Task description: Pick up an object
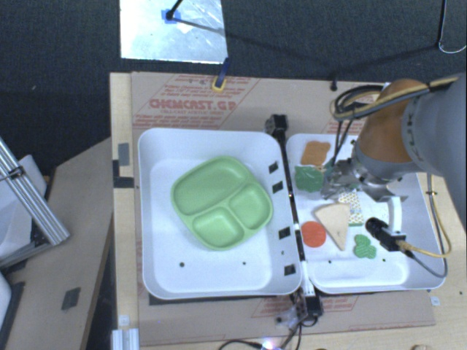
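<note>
- Gripper (337, 183): low over the right bin (416, 272), near its left wall; the wrist covers the fingers, so opening and hold cannot be read.
- Arm (408, 133) hides the right bin's far right corner.
- Candidate objects, all in the right bin: green block (308, 179) just left of the gripper; tan toast piece (315, 152) at the far left corner; patterned piece (352, 204), partly under the wrist; cream wedge (335, 222); red disc (314, 234); small green toy (365, 248).
- Left bin (157, 195): green 3-compartment plate (221, 202) near centre.
- Right bin's near edge: bare floor.
</note>
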Available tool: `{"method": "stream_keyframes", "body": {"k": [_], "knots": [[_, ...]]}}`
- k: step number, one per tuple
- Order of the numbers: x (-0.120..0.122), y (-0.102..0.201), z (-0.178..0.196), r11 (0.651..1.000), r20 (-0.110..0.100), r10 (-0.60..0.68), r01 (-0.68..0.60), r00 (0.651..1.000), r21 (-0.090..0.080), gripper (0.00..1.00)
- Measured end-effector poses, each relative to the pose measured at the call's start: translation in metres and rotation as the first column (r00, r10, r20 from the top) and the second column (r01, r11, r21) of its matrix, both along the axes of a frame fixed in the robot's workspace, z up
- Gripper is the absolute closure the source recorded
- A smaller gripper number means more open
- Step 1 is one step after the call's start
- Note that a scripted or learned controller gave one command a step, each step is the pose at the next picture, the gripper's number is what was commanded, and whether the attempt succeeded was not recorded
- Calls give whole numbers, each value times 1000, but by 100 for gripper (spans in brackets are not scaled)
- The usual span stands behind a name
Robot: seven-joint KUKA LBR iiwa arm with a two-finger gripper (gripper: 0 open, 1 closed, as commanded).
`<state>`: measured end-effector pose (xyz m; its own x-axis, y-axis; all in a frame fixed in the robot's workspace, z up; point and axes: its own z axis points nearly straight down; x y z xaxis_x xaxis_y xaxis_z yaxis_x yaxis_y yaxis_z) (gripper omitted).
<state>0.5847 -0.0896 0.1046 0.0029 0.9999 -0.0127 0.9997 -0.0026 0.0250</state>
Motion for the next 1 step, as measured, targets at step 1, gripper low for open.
{"method": "stream_keyframes", "body": {"k": [1], "knots": [[-8,-5,53,1000,-20,2,-2,1000,12,100]]}}
